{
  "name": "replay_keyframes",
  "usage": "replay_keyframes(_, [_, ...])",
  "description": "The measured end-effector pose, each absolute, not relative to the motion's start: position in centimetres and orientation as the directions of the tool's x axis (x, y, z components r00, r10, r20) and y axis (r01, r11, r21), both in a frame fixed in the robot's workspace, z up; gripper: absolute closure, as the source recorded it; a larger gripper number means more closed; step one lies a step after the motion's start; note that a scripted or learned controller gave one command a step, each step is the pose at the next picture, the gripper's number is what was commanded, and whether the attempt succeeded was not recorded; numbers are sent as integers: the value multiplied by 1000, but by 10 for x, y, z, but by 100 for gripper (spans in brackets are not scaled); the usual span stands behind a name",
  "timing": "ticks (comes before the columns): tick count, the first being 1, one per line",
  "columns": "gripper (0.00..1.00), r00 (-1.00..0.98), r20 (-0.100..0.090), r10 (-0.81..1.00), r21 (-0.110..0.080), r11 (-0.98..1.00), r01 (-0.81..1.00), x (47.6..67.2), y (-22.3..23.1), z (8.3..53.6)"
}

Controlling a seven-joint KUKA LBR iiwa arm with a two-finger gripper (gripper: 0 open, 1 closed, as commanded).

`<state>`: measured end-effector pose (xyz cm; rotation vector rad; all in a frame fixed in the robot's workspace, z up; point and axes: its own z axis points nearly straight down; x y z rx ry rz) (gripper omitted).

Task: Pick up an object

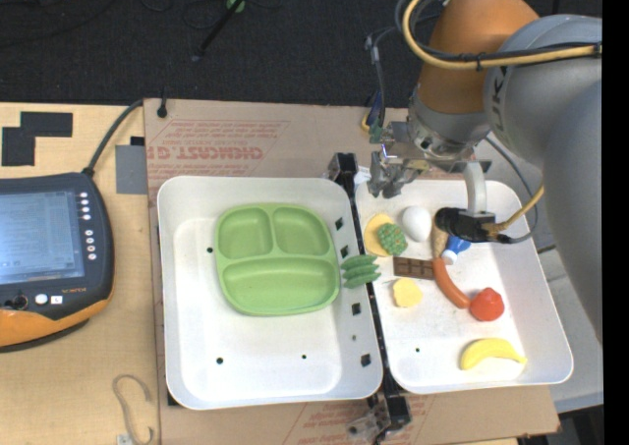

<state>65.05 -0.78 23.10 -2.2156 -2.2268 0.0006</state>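
Note:
My gripper (391,178) hangs over the far left corner of the right bin (536,335), just above the toys. Closest beneath it are a yellow disc (374,229) with a bumpy green piece (392,239) on it and a white egg (417,222). Further forward lie a brown chocolate bar (413,267), a small yellow chunk (407,293), an orange sausage shape (450,284), a red tomato (486,305) and a banana (491,355). A blue and white item (455,250) sits partly hidden by the robot's fittings. Nothing shows between the gripper's tips.
The left bin (187,335) holds a green divided plate (277,259). A green leafy toy (359,270) rests across the divider between the bins. A tablet-like pendant (49,247) lies on the bench at the left.

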Motion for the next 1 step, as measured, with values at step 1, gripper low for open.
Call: replay_keyframes(1, [100, -1, -1, 1000, -5, 1, 1000, 630, -11, 227])
